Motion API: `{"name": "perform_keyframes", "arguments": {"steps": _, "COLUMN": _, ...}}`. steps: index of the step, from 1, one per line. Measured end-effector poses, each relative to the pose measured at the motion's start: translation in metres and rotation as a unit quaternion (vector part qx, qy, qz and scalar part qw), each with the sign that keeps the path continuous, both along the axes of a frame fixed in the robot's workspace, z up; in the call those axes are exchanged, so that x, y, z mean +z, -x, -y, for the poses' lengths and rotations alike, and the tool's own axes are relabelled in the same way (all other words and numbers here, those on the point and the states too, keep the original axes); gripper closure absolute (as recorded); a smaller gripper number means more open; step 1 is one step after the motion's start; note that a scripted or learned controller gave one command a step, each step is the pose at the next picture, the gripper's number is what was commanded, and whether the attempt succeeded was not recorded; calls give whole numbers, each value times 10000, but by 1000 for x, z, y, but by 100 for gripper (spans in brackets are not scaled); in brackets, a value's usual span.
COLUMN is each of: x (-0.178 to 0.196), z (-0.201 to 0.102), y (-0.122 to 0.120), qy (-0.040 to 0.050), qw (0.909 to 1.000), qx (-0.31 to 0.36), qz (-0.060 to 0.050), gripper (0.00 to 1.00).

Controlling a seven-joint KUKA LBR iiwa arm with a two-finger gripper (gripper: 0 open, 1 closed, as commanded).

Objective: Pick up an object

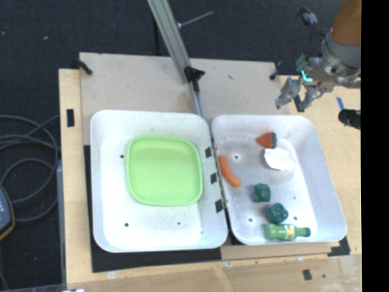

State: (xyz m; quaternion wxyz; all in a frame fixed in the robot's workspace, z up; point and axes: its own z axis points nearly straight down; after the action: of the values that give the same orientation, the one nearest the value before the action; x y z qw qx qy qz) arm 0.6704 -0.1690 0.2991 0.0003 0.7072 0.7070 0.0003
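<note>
At the upper right of the frame the claw hangs just above the top rim of the right bin, its two fingers apart with nothing between them. Inside that bin lie a strawberry and a white cloth near the top, a carrot against the left wall, two green lumps mid-bin, and a green bottle along the bottom edge. Bare floor shows at the bin's right side. The left bin holds a green plate. Worktop lies open above both bins.
</note>
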Motion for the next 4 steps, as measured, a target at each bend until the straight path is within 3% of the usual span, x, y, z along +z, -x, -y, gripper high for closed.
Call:
{"name": "perform_keyframes", "arguments": {"steps": 1, "x": 0, "z": 0, "y": 0, "qy": 0, "qw": 10000, "qx": 0, "qz": 0, "gripper": 0}}
{"name": "perform_keyframes", "arguments": {"steps": 4, "x": -177, "z": -5, "y": -4, "qy": 5, "qw": 10000, "qx": -4, "qz": -6, "gripper": 0}}
